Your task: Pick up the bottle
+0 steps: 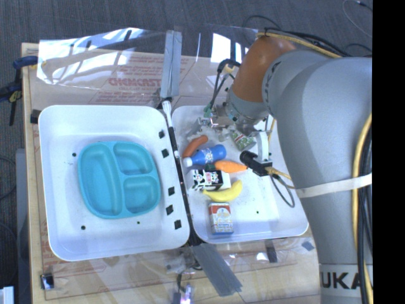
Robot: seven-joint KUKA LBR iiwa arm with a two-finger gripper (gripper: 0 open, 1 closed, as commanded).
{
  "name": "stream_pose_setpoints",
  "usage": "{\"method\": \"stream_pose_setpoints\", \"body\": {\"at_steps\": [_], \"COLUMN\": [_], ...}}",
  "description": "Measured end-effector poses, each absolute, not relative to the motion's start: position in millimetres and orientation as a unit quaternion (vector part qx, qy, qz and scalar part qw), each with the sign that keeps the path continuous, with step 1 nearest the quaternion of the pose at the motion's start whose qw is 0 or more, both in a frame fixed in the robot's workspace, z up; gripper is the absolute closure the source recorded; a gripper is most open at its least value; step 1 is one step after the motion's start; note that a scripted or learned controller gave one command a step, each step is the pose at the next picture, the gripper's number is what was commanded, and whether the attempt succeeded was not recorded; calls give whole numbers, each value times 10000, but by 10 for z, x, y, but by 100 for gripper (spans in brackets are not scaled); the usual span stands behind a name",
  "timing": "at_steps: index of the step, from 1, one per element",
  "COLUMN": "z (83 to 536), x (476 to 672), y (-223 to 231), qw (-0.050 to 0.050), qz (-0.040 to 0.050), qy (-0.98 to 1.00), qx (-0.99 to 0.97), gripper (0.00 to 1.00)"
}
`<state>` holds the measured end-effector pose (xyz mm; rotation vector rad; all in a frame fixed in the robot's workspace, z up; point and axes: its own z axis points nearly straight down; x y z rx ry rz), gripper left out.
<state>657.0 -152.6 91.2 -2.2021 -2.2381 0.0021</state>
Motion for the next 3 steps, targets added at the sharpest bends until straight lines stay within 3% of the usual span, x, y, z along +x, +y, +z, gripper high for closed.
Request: {"method": "stream_pose_setpoints", "body": {"at_steps": [1,2,3], "z": [920,924,1869], "x": [6028,5567,5614], "y": [-1504,-2031,-2115], "qw": [10,4,-4], "qz": [5,5,1], "qy": [-7521,-7423,-7652], "qx": [-6590,-6701,-6438], "gripper": [0,0,0]}}
